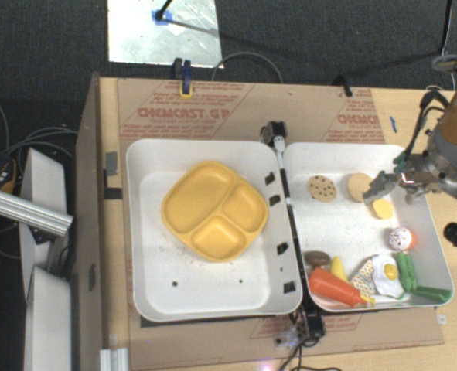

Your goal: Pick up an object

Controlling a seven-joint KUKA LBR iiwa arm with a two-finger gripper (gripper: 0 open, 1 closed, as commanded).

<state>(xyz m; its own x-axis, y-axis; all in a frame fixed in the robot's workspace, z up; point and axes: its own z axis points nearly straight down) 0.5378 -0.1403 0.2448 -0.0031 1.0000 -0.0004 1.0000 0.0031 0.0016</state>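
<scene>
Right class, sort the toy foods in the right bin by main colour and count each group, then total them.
Tan or brown: 3, cookie, bread round, brown piece
Yellow: 2, cheese, banana
Orange: 1, carrot
White: 2, fried egg, ball
Green: 1, pea pod
Total: 9

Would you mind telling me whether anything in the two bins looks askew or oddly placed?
The yellow plastic divided plate sits rotated, corners pointing diamond-wise instead of square to the left white bin. In the right white bin, the orange toy carrot and white fried-egg toy are crowded in a jumble along the near edge. Nothing looks spilled or damaged.
</scene>
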